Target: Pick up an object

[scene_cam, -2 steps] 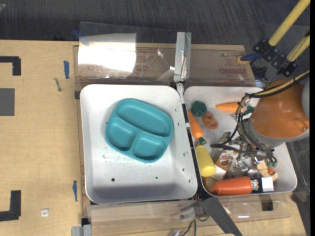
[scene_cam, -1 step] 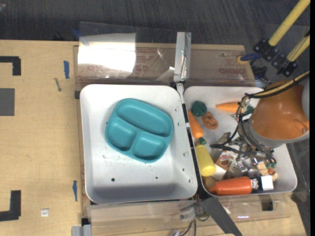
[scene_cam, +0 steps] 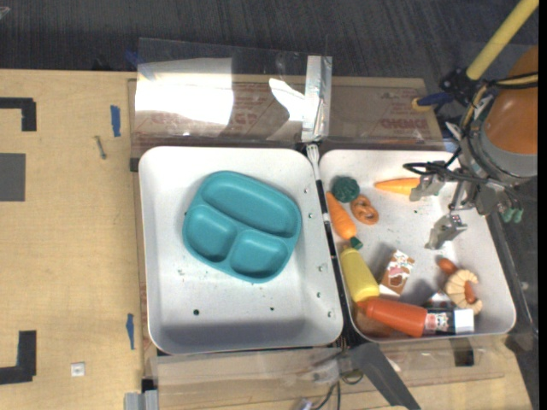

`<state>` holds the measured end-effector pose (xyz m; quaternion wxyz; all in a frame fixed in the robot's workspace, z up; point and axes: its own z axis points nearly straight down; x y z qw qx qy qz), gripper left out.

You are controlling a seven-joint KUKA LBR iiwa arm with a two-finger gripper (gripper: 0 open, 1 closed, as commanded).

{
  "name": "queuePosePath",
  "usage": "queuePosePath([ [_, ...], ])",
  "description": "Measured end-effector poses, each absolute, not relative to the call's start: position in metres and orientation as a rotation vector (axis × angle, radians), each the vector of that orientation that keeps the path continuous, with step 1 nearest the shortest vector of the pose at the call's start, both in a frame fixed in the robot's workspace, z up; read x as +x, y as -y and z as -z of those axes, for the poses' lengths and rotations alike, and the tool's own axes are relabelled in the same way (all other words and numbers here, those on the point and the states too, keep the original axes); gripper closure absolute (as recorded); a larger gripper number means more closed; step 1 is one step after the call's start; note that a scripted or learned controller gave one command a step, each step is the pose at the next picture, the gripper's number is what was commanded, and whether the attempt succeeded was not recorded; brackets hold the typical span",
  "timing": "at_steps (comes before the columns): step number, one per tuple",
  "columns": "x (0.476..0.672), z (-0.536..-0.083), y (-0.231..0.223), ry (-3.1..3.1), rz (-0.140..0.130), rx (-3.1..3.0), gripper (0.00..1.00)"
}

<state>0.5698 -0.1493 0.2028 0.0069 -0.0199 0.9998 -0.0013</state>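
Observation:
My gripper [scene_cam: 445, 229] hangs over the right side of the right bin [scene_cam: 499, 254], above bare floor, with nothing seen in it. Left of it lies a small red-and-white carton [scene_cam: 398, 272]. An orange carrot piece [scene_cam: 397, 184] lies near the bin's back, just left of the wrist. A shrimp-like toy [scene_cam: 464, 288] and a small brown piece [scene_cam: 446, 265] lie below the gripper. Along the left wall are a carrot [scene_cam: 342, 219], a green toy [scene_cam: 345, 188], a pretzel [scene_cam: 365, 209] and a yellow bottle [scene_cam: 359, 274]. A red-orange bottle [scene_cam: 395, 315] lies at the front.
The left bin [scene_cam: 162, 254] holds a teal divided plate [scene_cam: 244, 225]. A black-and-white tube [scene_cam: 450, 320] lies at the right bin's front. The arm [scene_cam: 508, 131] with its cables stands over the right bin's back right corner. A yellow pole [scene_cam: 513, 24] crosses the top right.

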Motion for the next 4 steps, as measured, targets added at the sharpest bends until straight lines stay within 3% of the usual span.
queuePosePath([
  [1, 0.509, -0.098, 0.142, -3.126, 0.003, 0.062, 0.00],
  [2, 0.612, -0.136, 0.162, -3.116, 0.003, -0.290, 0.00],
  [3, 0.536, -0.089, 0.127, -3.129, 0.003, -0.070, 0.00],
  [4, 0.538, -0.139, 0.174, -3.089, 0.004, -0.518, 0.00],
])
